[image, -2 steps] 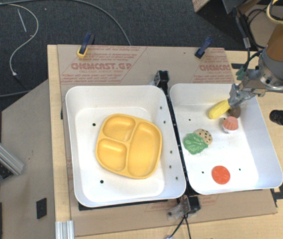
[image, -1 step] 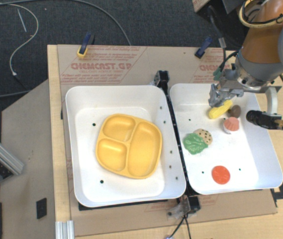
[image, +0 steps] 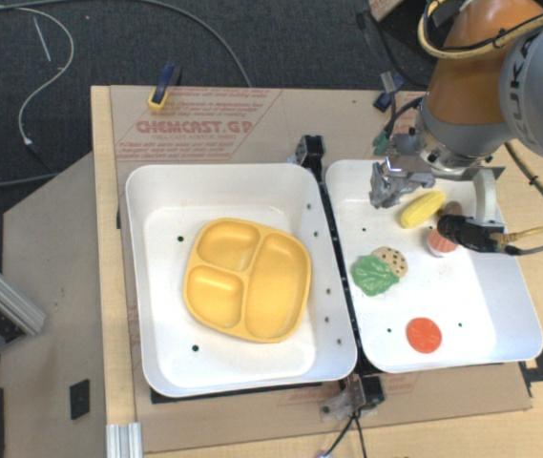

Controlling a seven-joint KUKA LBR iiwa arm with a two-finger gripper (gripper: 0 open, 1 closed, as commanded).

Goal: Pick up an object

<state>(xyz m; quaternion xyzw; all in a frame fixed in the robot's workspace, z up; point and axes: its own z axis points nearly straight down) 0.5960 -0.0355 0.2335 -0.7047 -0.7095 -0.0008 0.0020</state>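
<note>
My gripper [image: 386,191] hangs low over the far part of the right bin [image: 500,332], its metal fingers pointing down just left of a yellow corn cob [image: 421,208]. The cob lies beside the fingers, not between them. Toward the bin's middle sit a green leafy piece [image: 373,277] and a speckled cookie [image: 392,261] touching it. An orange-red disc [image: 424,335] rests near the front. A small pink-and-white item [image: 440,243] lies right of the corn, partly under a black part of the arm.
The left bin [image: 156,284] holds a yellow divided plate [image: 248,279]. Black clamps [image: 310,148] join the bins at the far edge. The grey and orange arm [image: 481,55] looms over the right bin's back. Cables run across the dark floor.
</note>
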